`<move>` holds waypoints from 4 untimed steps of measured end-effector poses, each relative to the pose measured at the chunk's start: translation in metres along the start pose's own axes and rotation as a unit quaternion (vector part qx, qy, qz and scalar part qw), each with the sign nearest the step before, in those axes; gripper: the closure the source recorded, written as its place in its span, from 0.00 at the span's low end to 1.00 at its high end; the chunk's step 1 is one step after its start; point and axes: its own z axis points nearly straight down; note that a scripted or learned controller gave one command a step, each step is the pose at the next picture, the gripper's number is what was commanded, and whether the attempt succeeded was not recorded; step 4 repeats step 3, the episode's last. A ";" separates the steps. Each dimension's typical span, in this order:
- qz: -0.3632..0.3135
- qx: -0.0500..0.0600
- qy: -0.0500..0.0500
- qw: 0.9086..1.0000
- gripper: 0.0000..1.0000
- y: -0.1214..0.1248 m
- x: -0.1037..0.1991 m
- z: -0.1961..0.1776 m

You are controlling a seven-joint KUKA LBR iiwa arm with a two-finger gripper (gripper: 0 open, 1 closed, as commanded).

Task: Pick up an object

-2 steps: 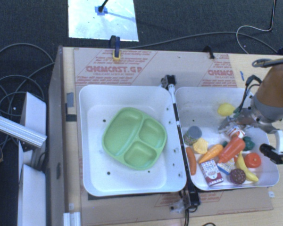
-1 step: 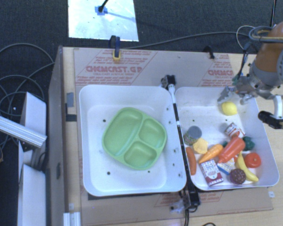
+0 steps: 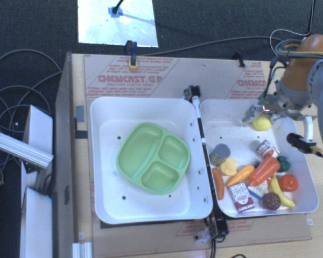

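My gripper (image 3: 265,113) hangs over the far part of the right bin (image 3: 312,198), fingers spread open. A yellow lemon (image 3: 262,124) sits just under it, at its near side; nothing is lifted. Nearer the front lie a small red-and-white can (image 3: 265,147), a big orange-red pepper (image 3: 265,169), an orange carrot (image 3: 241,175), a yellow lump (image 3: 229,166), a grey disc (image 3: 222,152), a red tomato (image 3: 289,183) and a banana (image 3: 280,193).
The left bin (image 3: 110,122) holds a green divided plate (image 3: 153,158). A thin red-orange carrot (image 3: 219,183) lies by the divider between the bins. A red-and-white box (image 3: 240,197) and a dark red ball (image 3: 271,200) sit at the right bin's front edge.
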 end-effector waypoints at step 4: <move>0.000 -0.001 0.001 1.000 1.00 -0.066 0.135 -0.113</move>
